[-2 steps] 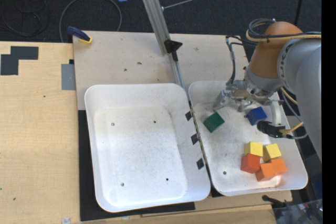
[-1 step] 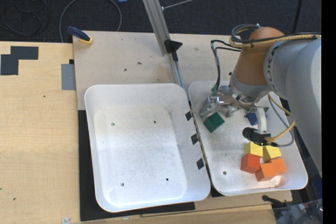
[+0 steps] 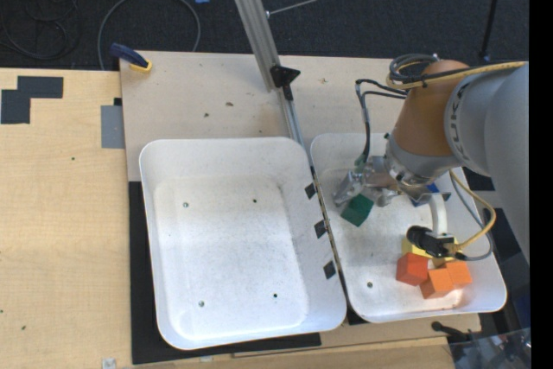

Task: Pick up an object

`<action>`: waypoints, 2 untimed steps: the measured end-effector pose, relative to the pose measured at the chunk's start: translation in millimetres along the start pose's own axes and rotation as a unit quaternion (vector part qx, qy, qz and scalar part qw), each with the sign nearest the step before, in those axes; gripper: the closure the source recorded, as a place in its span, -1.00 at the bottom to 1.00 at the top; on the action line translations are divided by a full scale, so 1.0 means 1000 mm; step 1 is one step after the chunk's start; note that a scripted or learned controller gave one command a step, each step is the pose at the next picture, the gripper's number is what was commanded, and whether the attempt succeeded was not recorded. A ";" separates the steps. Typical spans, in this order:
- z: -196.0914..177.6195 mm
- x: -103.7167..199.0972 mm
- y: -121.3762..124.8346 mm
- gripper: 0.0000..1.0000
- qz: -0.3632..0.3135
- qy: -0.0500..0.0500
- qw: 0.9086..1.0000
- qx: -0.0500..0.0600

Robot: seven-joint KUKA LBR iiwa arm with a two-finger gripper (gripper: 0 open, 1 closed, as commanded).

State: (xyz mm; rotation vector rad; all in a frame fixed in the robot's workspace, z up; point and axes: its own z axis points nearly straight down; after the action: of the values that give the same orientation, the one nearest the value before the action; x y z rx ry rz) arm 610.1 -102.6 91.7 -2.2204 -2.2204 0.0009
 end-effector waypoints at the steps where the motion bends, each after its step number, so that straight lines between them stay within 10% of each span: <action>1: -0.068 -0.058 0.017 -1.00 0.001 -0.003 1.000 -0.003; 2: 0.003 -0.038 0.025 -1.00 0.000 0.000 1.000 0.000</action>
State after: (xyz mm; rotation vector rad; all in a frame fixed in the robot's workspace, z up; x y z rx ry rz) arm 635.4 -141.0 88.3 -2.2198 -2.2210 0.0020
